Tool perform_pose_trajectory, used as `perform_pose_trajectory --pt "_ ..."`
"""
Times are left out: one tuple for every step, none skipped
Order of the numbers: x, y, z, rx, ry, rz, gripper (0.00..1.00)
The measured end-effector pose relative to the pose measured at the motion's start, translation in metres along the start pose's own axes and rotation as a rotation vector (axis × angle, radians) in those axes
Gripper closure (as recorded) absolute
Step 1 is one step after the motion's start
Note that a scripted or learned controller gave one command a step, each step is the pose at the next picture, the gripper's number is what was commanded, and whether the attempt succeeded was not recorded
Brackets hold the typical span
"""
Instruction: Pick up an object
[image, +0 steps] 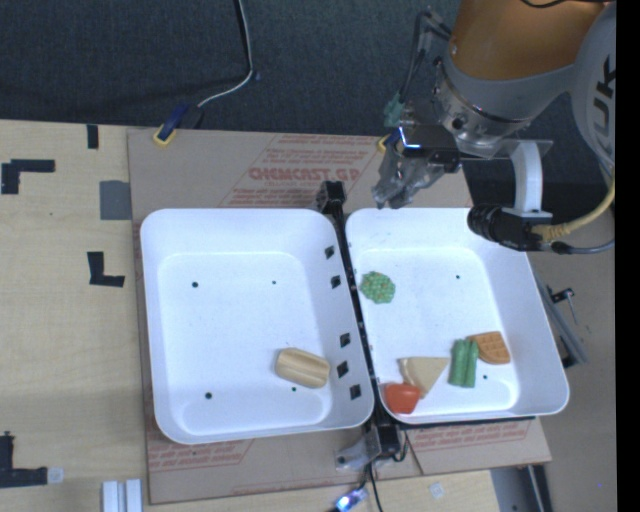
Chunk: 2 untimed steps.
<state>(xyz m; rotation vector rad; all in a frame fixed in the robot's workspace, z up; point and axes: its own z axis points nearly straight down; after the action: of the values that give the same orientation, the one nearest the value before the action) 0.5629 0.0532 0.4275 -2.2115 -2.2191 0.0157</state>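
Progress: you have nothing lifted yet; every object lies in a bin, so the whole pick is left to do.
Nearest objects: in your right white plastic bin (520, 400), along its near wall, a red rounded piece (402, 398), a pale tan wedge (425, 372), a green upright block (463, 363) and an orange ridged slab (491, 347); these sit close together, the red touching the wedge.
Left bin: in the left white plastic bin (170, 300), a tan bread-like roll (302, 367) lies alone.
Mid bin: a green knobbly lump (377, 288) sits by the divider, well apart from the rest.
Gripper: the grey two-finger gripper (398, 190) hangs above the right bin's far rim, nothing between the fingers.
Hard to tell: whether the fingers are spread or closed you cannot judge; they blur into dark cabling.
Cut off: the arm's orange band runs out of the top edge.
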Motion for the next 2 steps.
perform_pose_trajectory --pt "-0.066 -0.030 -0.069 -0.020 -0.001 0.008 1.00" --pt "-0.155 -0.037 -0.109 -0.018 -0.003 0.012 1.00"
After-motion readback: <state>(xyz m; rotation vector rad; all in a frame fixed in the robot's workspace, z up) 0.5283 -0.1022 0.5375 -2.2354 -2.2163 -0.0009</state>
